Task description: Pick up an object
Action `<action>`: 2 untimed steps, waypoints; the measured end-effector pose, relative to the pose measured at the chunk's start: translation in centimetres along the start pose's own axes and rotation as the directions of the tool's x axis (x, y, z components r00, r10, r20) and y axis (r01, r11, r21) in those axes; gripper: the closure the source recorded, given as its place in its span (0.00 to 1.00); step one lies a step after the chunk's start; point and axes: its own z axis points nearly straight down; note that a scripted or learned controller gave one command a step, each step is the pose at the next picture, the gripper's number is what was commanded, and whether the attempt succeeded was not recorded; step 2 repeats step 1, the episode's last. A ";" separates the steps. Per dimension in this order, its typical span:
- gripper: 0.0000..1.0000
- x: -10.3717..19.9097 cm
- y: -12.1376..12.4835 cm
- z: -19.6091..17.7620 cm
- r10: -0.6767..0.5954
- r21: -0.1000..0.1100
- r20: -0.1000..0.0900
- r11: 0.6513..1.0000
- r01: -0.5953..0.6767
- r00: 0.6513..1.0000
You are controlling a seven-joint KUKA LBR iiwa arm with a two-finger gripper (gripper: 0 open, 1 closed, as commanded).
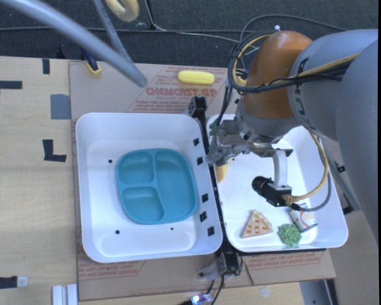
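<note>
Toward the upper left corner of the right bin (241,199), close against the wall it shares with the left bin (95,170), the gripper (221,150) hung low over the white floor. Whether it was wide, narrow or closed on anything could not be told, as the wrist hid that part.

A small yellow piece (221,171) showed just below the gripper in the frame, touching or nearly touching it. It was by far the nearest thing to take, probably the one aimed at. It was mostly covered, so its long axis could not be read.

The other choices lay well apart, toward the lower right of the frame. A pizza slice (257,224) lay flat with its tip pointing up the frame, and a green lump (289,234) sat just beside it on the right.

The bin floor was smooth and bare between these things, so there was room on the right side. The shared wall on the left looked tight, and a sideways push could pin the yellow piece against it.

A blue plate (157,186) lay alone in the left bin, wide and flat — a poor thing to pinch.
</note>
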 end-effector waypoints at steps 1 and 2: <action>1.00 5.2 0.1 -0.7 0.001 0.000 0.001 1.000 -0.001 1.000; 1.00 5.2 0.1 -0.7 0.001 0.000 0.001 1.000 -0.001 1.000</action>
